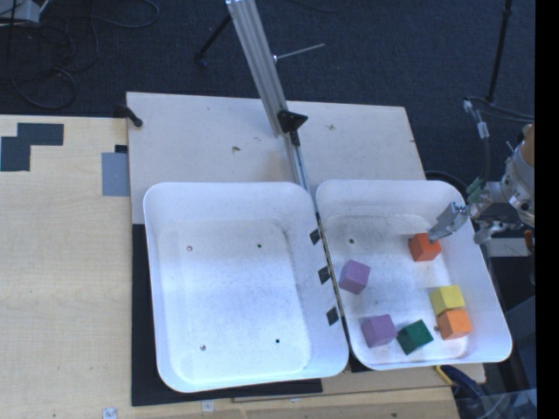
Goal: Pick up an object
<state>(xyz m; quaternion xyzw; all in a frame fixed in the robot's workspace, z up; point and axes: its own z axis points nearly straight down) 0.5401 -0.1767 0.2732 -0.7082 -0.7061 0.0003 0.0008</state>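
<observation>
Robotics lab, white bins [231,199], aluminium camera mast [260,59], floor cables [44,68]

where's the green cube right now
The green cube lies in the right bin, near its front edge, between a purple cube on its left and an orange cube on its right.

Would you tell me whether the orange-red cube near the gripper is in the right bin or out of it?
In: the orange-red cube rests on the right bin floor, by the gripper.

arm [524,168]: cut off at the frame's right edge
gripper [452,219]: small and blurred, finger state unclear
cables [26,3]: cut off at the upper left corner
</observation>
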